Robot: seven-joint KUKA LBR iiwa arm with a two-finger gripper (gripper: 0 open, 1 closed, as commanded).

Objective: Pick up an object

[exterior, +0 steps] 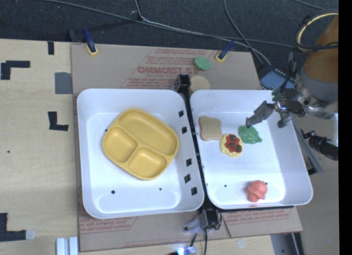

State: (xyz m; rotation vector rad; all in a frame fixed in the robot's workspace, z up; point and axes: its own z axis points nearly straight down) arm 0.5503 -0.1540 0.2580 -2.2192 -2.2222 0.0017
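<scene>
Green leafy toy food [251, 135] lay in the right bin [286, 182], just beside a round yellow piece with red topping [231, 145] and near a tan bread slice [209, 128]. The gripper [272, 113] hung right above it, its fingers spread apart with one tip at the leaf, apparently set for a grasp. A pink piece [257, 190] sat apart; a yellow divided tray [141, 144] occupied the left bin [91, 138].

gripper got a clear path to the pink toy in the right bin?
Probably yes. The pink toy lies alone near the right bin's front edge, nothing on or against it. The gripper sits farther back above the green piece, with bare bin floor between.
</scene>
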